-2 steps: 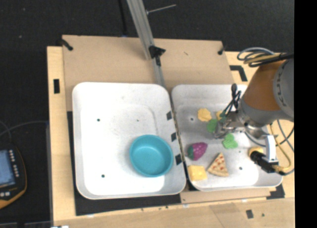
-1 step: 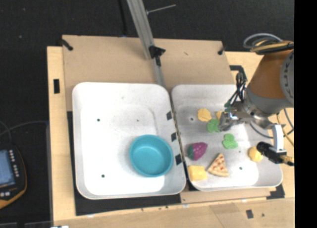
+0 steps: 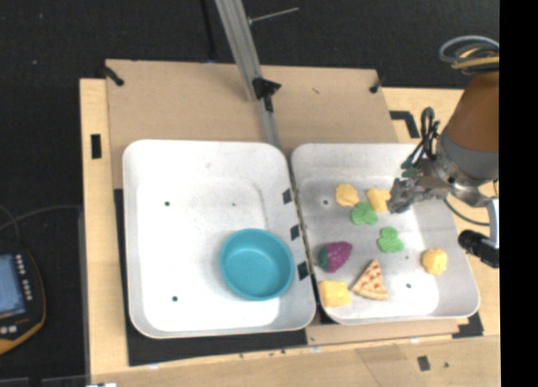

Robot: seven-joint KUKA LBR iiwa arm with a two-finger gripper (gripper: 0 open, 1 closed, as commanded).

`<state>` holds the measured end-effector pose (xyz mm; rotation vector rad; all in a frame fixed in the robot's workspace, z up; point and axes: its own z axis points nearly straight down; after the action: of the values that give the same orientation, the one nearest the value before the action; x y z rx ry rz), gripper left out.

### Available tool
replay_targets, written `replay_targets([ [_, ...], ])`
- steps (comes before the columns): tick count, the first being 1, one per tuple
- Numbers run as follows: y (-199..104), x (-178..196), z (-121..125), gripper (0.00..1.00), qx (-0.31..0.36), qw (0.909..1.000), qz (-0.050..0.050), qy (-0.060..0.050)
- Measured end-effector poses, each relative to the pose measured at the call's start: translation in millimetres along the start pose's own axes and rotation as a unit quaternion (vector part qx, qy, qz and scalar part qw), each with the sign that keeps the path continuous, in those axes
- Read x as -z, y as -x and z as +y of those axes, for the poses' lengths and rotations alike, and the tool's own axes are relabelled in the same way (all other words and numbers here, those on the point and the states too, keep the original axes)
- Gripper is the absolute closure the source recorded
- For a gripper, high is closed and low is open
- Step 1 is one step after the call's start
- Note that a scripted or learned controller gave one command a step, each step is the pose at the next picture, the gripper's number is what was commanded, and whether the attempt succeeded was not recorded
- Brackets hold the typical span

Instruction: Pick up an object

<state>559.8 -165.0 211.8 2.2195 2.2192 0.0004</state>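
Observation:
The right bin [image 3: 437, 301] holds several toy foods: a yellow piece [image 3: 346, 195], another yellow piece [image 3: 377, 200] right next to my gripper, two green pieces [image 3: 364, 215] [image 3: 390, 240], a purple berry [image 3: 336, 253], a pizza slice [image 3: 370, 280], and yellow lumps [image 3: 334, 294] [image 3: 435, 261]. My gripper [image 3: 401, 196] hangs low over the right bin's upper middle, touching or just right of the second yellow piece. The arm comes in from the right with its orange band [image 3: 476, 120] above.
The left bin [image 3: 168, 175] contains a blue bowl [image 3: 256, 263] at its lower right. A slanted metal pole [image 3: 244, 49] runs from the top down to the gap between the bins. A black-and-yellow device [image 3: 15, 293] lies off the bench at far left.

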Motion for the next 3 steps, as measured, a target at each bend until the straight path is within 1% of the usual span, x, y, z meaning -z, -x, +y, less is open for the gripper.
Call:
replay_targets([
  [1, 4.9, 63.1, 6.1, 1.00, 0.002, 1.0000, -0.001, 0.003],
  [2, -38.8, 64.1, -9.3, 1.00, 0.003, 1.0000, 0.001, 0.000],
  [3, -86.6, 63.9, -8.1, 1.00, 0.003, 1.0000, 0.001, 0.000],
])
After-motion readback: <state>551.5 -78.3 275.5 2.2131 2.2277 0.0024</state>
